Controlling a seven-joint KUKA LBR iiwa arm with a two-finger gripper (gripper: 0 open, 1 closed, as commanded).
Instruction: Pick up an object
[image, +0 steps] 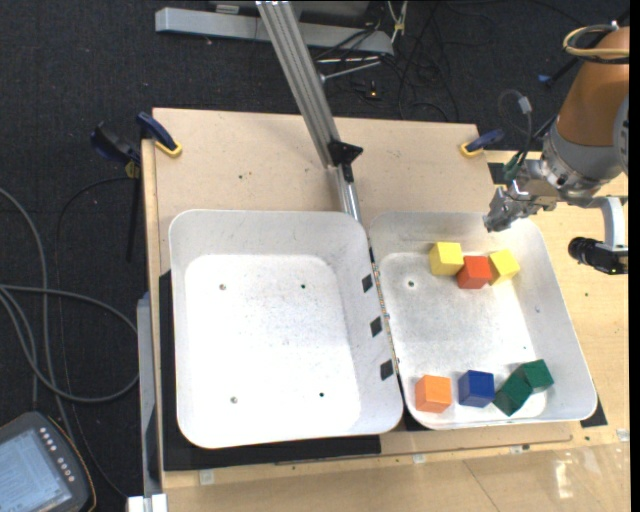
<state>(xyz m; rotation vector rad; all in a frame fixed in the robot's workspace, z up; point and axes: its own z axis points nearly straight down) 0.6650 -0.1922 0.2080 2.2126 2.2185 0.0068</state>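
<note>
Gripper (500, 219): above right bin's (560, 330) far rim; jaw state cannot be told.
Nearest targets: yellow block (505, 264), red block (476, 271), touching.
Advice: descend on yellow block's free side.

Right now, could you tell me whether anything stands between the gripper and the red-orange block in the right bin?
The small yellow block lies roughly between the gripper and the red-orange block, touching its right side. From straight above, nothing visible covers the block.

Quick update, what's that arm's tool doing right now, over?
Tool above right bin's far rim, nothing seen in it. Nearest: yellow block, red block. Nothing between them.
</note>
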